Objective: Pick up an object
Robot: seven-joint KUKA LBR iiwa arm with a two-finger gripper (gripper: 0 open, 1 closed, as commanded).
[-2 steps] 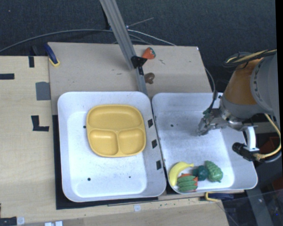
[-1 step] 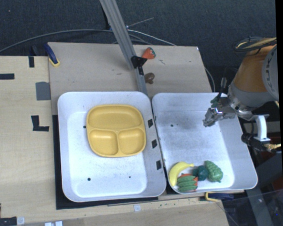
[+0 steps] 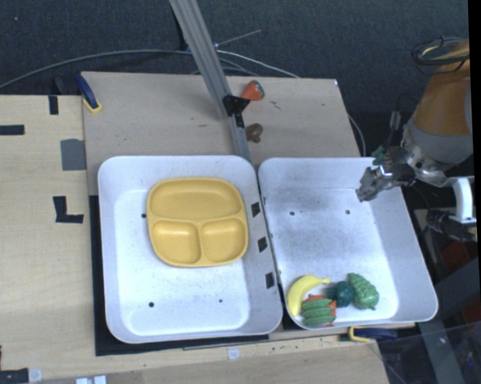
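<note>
Toy food lies in the near corner of the right bin (image 3: 337, 223): a yellow banana (image 3: 301, 289), a green and red piece (image 3: 317, 309), a dark teal piece (image 3: 340, 293) and a green broccoli-like piece (image 3: 363, 292). My gripper (image 3: 370, 185) hangs over the bin's far right edge, well above and behind the toys. It looks small and dark, and nothing shows between its fingers. The grey arm with its orange band (image 3: 444, 107) enters from the right.
A yellow divided plate (image 3: 198, 220) sits in the left bin (image 3: 126, 296). A grey pole (image 3: 207, 53) slants over the bench's far side, with a small red object (image 3: 254, 89) and a brown one (image 3: 254, 133) beside it. Cables run behind the bench.
</note>
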